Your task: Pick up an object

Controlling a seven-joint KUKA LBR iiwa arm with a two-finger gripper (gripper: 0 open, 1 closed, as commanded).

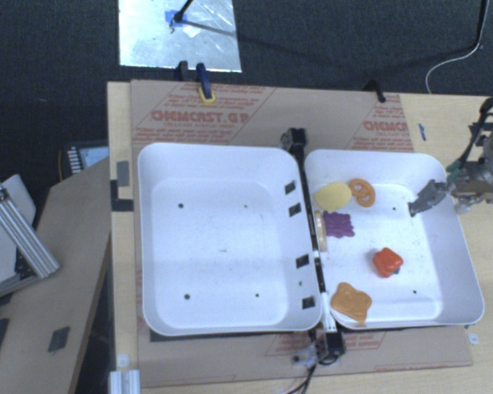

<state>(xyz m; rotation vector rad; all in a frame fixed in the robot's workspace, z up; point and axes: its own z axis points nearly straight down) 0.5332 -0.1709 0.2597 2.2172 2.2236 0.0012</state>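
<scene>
The right bin (456,245) holds several small items: a yellow lemon-like piece (333,195), an orange pretzel ring (362,192), a purple flat piece (339,225), a red pepper-like piece (387,262) and an orange-tan toast piece (351,302) at the near left corner. My gripper (427,196) hangs over the bin's far right part, reaching in from the right edge. It is well to the right of the pretzel ring and above the red piece. Nothing shows between its fingers.
The left bin (156,179) lies beside the right one, with a black-clipped divider (308,220) between them. Both rest on a cardboard sheet (230,109). A metallic plate (178,23) lies on the dark floor behind. A cable (468,48) hangs at the upper right.
</scene>
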